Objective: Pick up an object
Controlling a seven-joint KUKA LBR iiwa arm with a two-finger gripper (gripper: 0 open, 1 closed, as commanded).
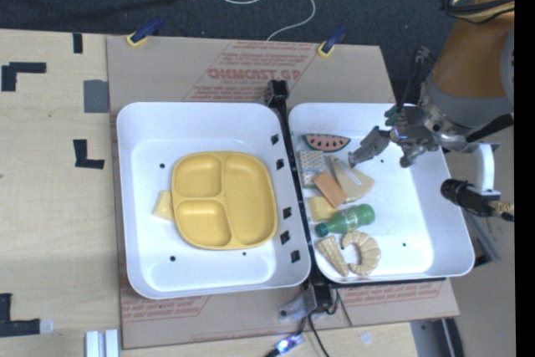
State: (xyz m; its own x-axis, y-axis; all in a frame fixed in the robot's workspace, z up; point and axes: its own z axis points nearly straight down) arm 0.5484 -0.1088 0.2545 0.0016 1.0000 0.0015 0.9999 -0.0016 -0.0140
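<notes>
We find the tool over the right bin, its two fingers spread wide with nothing between them. The likely targets lie heaped against that bin's left wall: a watermelon slice, a green bottle, a croissant and flat pieces between. We judge the open spread suits a descent onto the heap. The left bin carries a yellow tray.

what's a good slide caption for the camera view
KUKA arm's tool hovers above toy food in the right bin; a yellow divided plate sits in the left bin.
</notes>
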